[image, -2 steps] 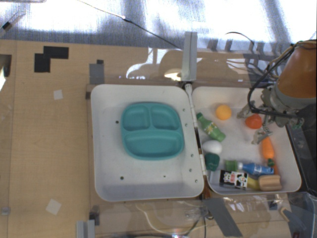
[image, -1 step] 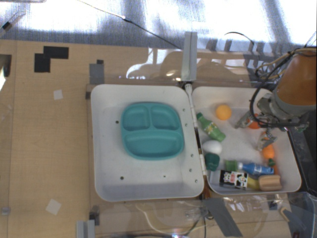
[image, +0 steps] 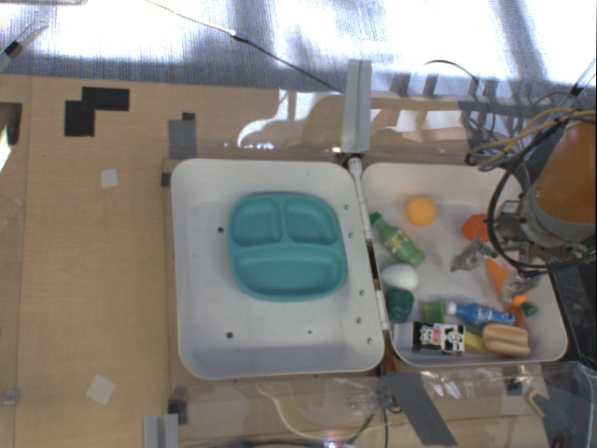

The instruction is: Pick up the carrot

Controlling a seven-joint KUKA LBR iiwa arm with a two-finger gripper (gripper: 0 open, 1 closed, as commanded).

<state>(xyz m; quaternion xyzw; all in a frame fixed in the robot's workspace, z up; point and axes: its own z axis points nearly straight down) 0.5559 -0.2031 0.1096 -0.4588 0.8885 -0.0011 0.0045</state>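
One black-and-white label on carton [image: 438,337], unreadable.

Teal tray [image: 284,247], white bins [image: 201,278], orange carrot [image: 497,274] & ball [image: 422,212], green bottle [image: 396,240], blk/white carton [image: 438,337]

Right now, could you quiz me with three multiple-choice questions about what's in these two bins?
1. Where is the teal tray? A left bin B right bin C bench
2. What colour is the ball? A blue B orange C white
3. How does the green bottle sit? A upright B lying down C on the tray

Answers: 1 A, it lies in the left bin. 2 B, it is orange, near the right bin's back. 3 B, it lies on its side by the divider.
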